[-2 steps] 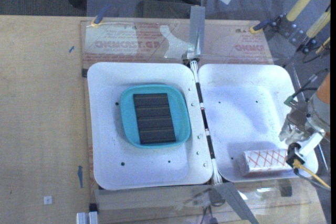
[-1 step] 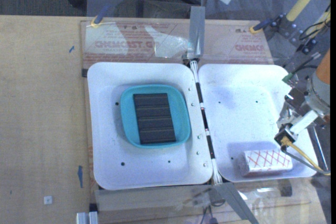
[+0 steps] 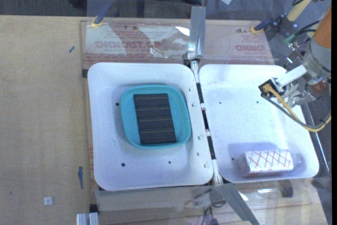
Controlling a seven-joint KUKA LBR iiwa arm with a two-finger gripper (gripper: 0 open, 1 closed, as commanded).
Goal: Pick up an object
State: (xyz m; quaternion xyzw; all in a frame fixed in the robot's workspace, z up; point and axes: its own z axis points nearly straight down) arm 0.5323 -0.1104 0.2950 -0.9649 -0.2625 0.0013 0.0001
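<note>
Two things are lying in the bins: a teal dish (image 3: 155, 116) with a dark ridged block is sitting in the left bin (image 3: 105, 166), and a red-crosshatched white packet (image 3: 266, 160) is resting near the front of the right bin (image 3: 231, 81). Nothing is being carried yet; the gripper (image 3: 281, 91) is hovering at the right bin's far right edge, apart from the packet. Whether it is released or clenched I cannot tell. Judging from this, the approach is underway; next it needs lining up over the packet and descending.

Bright, even overhead light; glare on the clear sheet (image 3: 168, 42) behind the bins; soft shadows; slightly blurry overall.
</note>
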